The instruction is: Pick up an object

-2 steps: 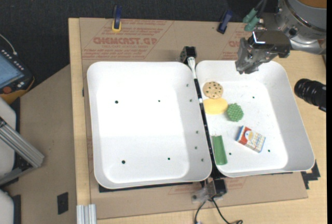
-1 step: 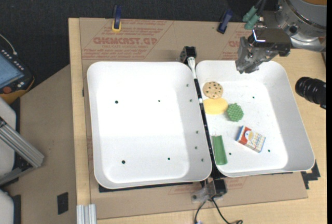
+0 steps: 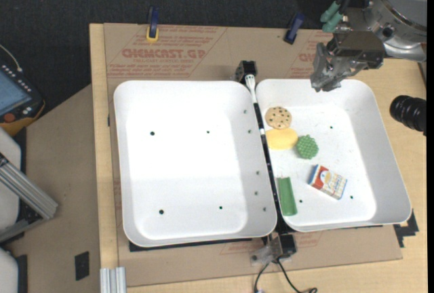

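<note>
1. Lying nearest the camera in the right bin (image 3: 380,149), a green stick (image 3: 287,195) rests along the inner wall, touching or almost touching it. It looks stiff and light, but the wall leaves little room for a finger on that side.
2. Just beside it, a small printed box (image 3: 328,182) sits flat and slightly turned on the open floor. It seems rigid and light, with flat sides that should suit a pinch across its short width.
3. Further back, a green bumpy ball (image 3: 307,146) sits next to a yellow lemon-like piece (image 3: 281,139). Both look like smooth plastic and could roll or slip, so a grip across the middle would be safest.
4. Behind the yellow piece lies a round cookie (image 3: 278,116), flat and thin, probably hard to get under.
5. At the far edge of the same bin, the gripper (image 3: 329,79) hangs above the rim, well apart from all the items. Whether its fingers are spread or closed cannot be told, and nothing is seen between them.
6. Beside it, the left bin (image 3: 135,102) sits on the cardboard-covered surface (image 3: 108,54).
</note>
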Controlling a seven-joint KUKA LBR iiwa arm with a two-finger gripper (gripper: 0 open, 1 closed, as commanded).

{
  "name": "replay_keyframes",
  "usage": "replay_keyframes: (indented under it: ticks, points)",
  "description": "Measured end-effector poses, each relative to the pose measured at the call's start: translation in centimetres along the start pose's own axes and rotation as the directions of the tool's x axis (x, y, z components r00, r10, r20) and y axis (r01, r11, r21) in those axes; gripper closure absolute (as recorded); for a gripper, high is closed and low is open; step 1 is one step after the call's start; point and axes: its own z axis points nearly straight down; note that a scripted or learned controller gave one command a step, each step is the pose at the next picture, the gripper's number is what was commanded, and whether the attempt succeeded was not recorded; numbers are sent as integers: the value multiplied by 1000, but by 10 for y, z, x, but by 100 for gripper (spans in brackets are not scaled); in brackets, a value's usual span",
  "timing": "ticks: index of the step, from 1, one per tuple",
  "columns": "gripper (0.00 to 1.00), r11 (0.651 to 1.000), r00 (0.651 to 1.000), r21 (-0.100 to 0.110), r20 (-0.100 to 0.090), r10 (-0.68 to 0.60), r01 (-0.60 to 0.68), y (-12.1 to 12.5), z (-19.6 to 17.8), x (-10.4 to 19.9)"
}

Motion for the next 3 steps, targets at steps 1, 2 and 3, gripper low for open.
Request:
replay_keyframes:
  ticks: [1,2,3]
  points:
    - [100,1000,1000,22,2,7,-7,14,134,-41]
    - [100,1000,1000,9,-2,-2,2,-3,122,-5]
    - [100,1000,1000,9,1,7,-7,-2,130,-51]
